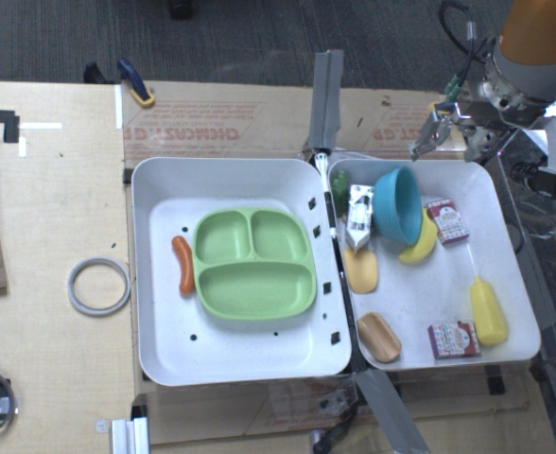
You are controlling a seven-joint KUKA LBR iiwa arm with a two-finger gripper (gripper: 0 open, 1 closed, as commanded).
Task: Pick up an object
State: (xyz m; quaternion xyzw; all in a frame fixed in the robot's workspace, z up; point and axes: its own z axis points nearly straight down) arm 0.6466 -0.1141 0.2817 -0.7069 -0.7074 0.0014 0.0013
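Since the arm is parked up by the top right corner of the right bin (505, 218), I'd say this pick has barely started. The gripper (436, 132) hangs over the bench just past the bin's far rim, not over any object, and nothing sits between its fingers. From this angle they look slightly spread, so I read it as open and empty.

Everything worth grabbing lies below it in the right bin: a blue bowl (398, 202) tipped on its side, a banana (420, 242) touching the bowl's lower edge, a small red box (447, 221) just beside that, a second red box (452, 340) near the front wall, a yellow corn-looking piece (487, 312) on the right, a tan bread-like thing (379, 337) at the front left, and a pale yellow piece (360, 269) under a white and silver packet (358, 217). The left bin (155, 253) holds a green divided plate (254, 263) with a hot dog (182, 264) just beside it.

So what's left is basically all of it: move over a target, drop down, close, lift.

Hard to make out: the arm is cut off at the top right, cables clutter the wrist, and something dark green by the divider near the packet is too small to identify.
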